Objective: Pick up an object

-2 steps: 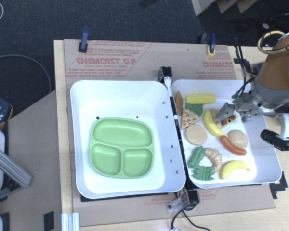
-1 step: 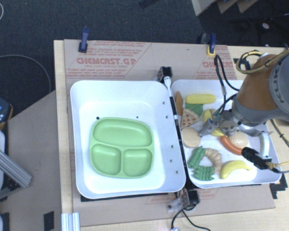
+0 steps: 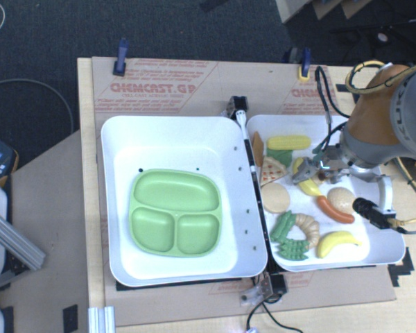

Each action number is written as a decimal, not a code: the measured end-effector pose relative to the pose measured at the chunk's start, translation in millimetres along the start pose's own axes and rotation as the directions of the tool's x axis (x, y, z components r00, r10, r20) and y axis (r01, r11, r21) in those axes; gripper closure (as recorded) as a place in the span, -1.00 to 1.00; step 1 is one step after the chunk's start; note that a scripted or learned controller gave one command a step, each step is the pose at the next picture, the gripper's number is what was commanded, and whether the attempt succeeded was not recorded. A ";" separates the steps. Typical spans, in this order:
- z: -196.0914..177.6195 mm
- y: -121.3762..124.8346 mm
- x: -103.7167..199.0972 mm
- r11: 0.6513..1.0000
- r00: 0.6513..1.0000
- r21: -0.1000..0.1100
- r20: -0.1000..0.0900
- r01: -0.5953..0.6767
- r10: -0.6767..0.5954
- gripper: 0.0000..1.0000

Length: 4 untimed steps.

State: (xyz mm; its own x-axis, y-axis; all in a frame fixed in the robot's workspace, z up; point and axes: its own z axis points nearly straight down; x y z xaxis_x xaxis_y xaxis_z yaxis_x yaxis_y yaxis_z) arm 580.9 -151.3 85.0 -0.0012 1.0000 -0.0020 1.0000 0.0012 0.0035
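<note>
My gripper (image 3: pixel 312 168) hangs low over the middle of the right bin (image 3: pixel 381 255), among toy foods. Directly under and in front of it lies a small yellow piece (image 3: pixel 309 186). Behind the gripper lies a corn cob (image 3: pixel 289 143) next to a green leaf (image 3: pixel 280 157); a pizza slice (image 3: pixel 270 171) is at its left. A red sausage (image 3: pixel 335 211) and a pale round ball (image 3: pixel 341 197) sit just in front at the right. Nothing is seen held by the gripper.
The right bin also holds a tan round bun (image 3: pixel 276 199), green beans (image 3: pixel 284 225), a croissant (image 3: pixel 308 223), a banana (image 3: pixel 337 242) and a brown slice (image 3: pixel 258 146). The left bin (image 3: pixel 118 158) holds a green divided tray (image 3: pixel 175 211).
</note>
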 end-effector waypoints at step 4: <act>-203.5 -88.0 94.4 1.000 1.000 -0.002 0.000 -0.006 0.006 1.00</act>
State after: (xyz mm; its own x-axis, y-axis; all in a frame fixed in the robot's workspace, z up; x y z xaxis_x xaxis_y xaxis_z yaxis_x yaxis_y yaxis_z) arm 492.1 -56.6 288.0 0.0046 1.0000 -0.0019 1.0000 -0.0045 0.0050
